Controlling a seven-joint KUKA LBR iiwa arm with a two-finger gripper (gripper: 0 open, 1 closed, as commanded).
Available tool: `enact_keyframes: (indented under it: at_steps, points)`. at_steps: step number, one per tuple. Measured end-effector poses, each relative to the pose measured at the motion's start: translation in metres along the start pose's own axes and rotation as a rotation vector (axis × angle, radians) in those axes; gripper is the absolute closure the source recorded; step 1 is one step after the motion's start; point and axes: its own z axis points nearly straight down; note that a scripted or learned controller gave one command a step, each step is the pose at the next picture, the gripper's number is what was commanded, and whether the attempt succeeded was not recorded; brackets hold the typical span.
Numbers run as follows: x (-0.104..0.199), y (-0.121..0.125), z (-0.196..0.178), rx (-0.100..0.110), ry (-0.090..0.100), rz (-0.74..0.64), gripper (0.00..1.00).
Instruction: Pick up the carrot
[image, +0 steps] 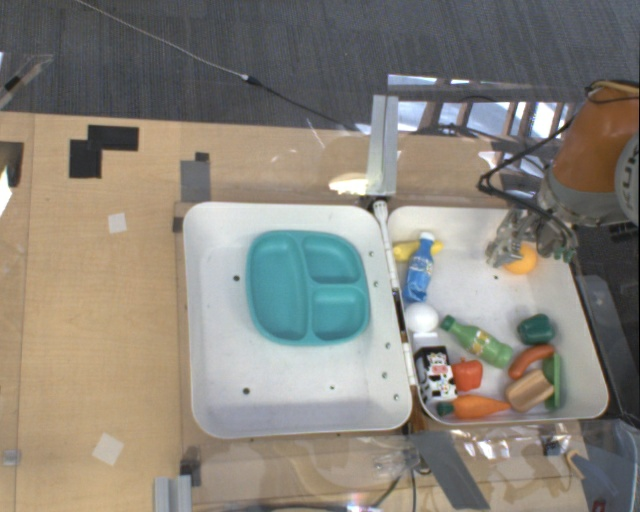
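Note:
The carrot (480, 406) is orange and lies on its side along the front wall of the right bin (592, 352). My gripper (527, 243) hangs over that bin's far right corner, well behind the carrot. A small yellow-orange fruit (520, 264) sits right under the gripper. I cannot see whether the gripper touches the fruit.
Around the carrot lie a black-and-white box (434, 372), a red piece (467, 374), a brown bread piece (530, 391), a red sausage (530, 358), a green pepper (536, 327) and a green bottle (478, 340). A blue bottle (420, 268) and a white ball (422, 320) lie farther left. A teal divided plate (306, 286) is in the left bin (220, 400).

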Motion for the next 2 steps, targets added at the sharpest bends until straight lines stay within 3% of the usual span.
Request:
enact_keyframes:
  at_steps: [1,2]
  points:
    - [0.082,-0.022,-0.098,0.0,0.0,-0.096,1.0]
    - [0.05,-0.012,-0.221,-0.002,-0.002,-0.098,1.0]
